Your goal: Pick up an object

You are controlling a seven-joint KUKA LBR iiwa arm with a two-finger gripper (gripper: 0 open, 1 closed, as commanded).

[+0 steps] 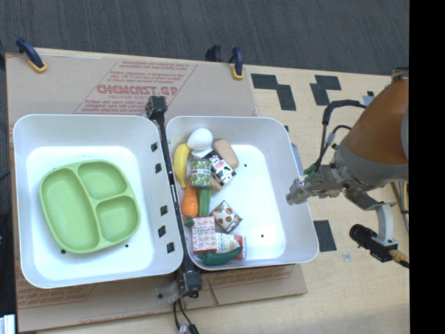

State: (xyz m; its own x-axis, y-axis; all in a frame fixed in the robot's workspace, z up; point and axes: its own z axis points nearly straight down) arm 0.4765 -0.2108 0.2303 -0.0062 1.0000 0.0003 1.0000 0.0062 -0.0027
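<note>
Camera view: cardboard-covered bench [139,82], grey carpet [208,12].

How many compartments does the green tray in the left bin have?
3. On the green tray: one long compartment down its left side, one at upper right, one at lower right.

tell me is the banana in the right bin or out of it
In. The banana lies inside the right bin, against its left wall, beside the white egg.

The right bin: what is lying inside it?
The right bin holds a pile along its left wall: banana, white egg, orange, small food cartons. What lies underneath the pile is covered.
</note>
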